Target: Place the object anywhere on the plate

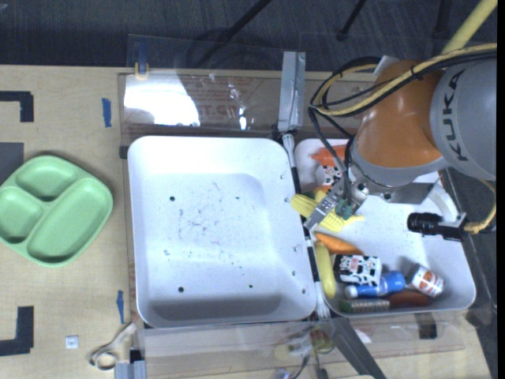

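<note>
The wooden surface (63,93) carried two white bins side by side. The left bin (213,227) lay near the middle of the surface; the right bin (450,275) sat against the surface's right edge. The arm (418,117) reached over the right bin's far left corner. A green plate (51,208) with three compartments rested at the surface's left edge, well apart from the bins. The end effector (335,204) hung low over a yellow corn cob (316,210) by the right bin's left wall, seemingly touching it; whether it gripped the cob I could not tell. Beside lay a carrot (339,243), a cow-patterned toy (359,268) and a blue marker (377,288).
</note>
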